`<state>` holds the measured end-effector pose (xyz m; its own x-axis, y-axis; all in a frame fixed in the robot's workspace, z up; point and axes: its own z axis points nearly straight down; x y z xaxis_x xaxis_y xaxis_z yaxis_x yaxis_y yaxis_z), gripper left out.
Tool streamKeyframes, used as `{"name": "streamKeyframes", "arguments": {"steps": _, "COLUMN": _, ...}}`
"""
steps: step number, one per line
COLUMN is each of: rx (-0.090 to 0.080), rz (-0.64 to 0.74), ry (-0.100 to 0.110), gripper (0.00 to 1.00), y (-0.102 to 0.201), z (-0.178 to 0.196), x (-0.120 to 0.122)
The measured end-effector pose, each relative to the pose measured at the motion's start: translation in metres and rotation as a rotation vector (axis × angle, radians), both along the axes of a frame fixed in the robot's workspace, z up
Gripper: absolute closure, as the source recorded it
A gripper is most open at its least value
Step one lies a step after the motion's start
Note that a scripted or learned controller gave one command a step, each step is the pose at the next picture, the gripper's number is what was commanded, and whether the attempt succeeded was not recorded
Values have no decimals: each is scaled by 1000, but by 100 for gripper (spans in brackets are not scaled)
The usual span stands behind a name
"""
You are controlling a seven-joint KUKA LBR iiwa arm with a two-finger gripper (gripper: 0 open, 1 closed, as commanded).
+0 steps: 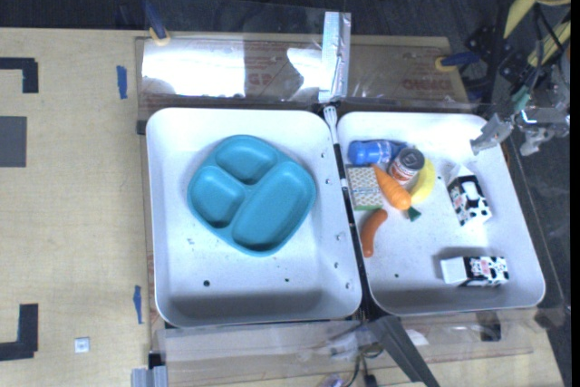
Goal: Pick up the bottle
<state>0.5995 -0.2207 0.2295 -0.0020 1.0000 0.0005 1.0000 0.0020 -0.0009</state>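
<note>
One blue plastic bottle (373,151) is lying near the right bin's (521,236) top-left corner, partly hidden by clutter; gripper (494,133) state is proving indiscernible.

The gripper (494,133) hangs at the far right, its grey tip slanting down and leftward.

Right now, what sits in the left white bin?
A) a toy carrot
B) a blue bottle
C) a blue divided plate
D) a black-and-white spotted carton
C: the blue divided plate lies in the left bin, while the toy carrot, the spotted carton and the blue bottle all lie in the right bin.
</note>
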Motion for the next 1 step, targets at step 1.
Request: {"name": "streamKeyframes", "arguments": {"steps": 1, "rx": -3, "rz": 45, "ry": -4, "gripper": 0, "y": -2, "z": 133, "x": 46}}
